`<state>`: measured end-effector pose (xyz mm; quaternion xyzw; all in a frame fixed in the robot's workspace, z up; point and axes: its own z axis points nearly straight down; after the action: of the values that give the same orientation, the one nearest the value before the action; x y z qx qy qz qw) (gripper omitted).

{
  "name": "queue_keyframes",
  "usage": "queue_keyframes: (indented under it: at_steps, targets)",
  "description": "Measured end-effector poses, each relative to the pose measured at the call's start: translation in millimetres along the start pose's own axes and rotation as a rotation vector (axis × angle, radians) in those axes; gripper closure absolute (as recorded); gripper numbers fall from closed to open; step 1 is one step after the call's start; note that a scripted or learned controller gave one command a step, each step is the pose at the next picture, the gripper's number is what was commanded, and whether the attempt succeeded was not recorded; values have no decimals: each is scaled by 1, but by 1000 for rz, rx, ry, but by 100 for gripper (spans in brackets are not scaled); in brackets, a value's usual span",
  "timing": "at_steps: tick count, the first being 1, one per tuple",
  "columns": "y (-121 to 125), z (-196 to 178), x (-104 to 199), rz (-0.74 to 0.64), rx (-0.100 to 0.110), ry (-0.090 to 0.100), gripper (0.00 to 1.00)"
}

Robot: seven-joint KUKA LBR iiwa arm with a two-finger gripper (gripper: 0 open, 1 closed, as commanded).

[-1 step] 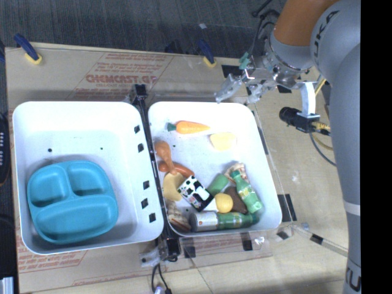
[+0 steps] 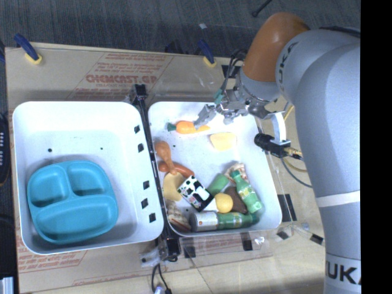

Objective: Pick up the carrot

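Observation:
The carrot (image 2: 185,127) is small and orange with a green stub at its left end. It lies on the floor of the right bin (image 2: 269,182), near the bin's far wall. My gripper (image 2: 208,113) hangs just above and to the right of the carrot's right end, very close to it. I cannot make out whether it touches the carrot. The grey arm with its orange band comes in from the upper right.
A pale yellow piece (image 2: 222,141) lies right of the carrot. Toward the near side of the right bin are a brown drumstick (image 2: 164,155), a black-and-white block (image 2: 195,192), green bottles (image 2: 246,193), a yellow ball (image 2: 224,203) and a can (image 2: 208,220). A blue divided plate (image 2: 72,198) sits in the left bin (image 2: 73,118).

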<state>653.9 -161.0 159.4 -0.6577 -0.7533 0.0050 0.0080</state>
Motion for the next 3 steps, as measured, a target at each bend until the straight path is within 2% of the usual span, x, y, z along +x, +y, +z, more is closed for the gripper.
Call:
queue_keyframes:
  at_steps: [1,2,3]
  targets:
    - [2,71,6,139,0,-2,0]
    - [0,72,11,386,15,1,0]
    - [2,61,12,380,8,0,100]
